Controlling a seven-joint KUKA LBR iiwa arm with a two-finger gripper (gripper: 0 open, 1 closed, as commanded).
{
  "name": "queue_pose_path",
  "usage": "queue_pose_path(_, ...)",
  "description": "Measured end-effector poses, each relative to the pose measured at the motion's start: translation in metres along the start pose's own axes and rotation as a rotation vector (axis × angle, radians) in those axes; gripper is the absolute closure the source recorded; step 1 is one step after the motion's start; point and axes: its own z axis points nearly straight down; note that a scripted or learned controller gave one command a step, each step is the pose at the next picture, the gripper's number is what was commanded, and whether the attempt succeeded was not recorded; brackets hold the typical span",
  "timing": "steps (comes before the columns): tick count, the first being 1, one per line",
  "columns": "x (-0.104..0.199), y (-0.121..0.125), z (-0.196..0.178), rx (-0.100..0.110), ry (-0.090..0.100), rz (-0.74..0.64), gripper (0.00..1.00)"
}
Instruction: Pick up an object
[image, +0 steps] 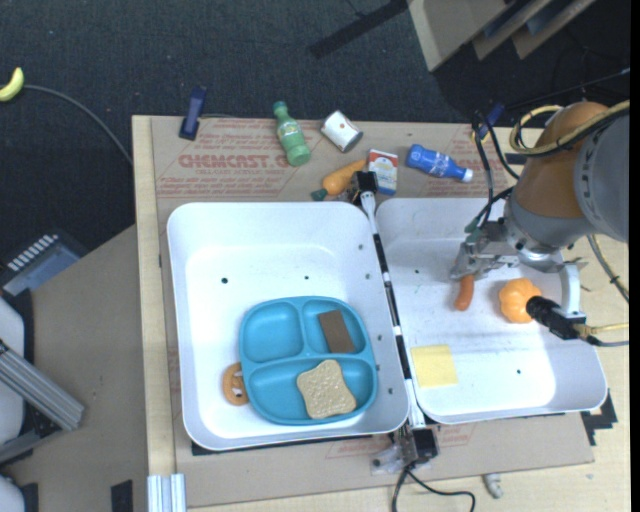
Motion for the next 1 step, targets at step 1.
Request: queue_pose_path(1,0.0723,0.0614,-0.0918,-0.005,0.001,-0.002,1.0)
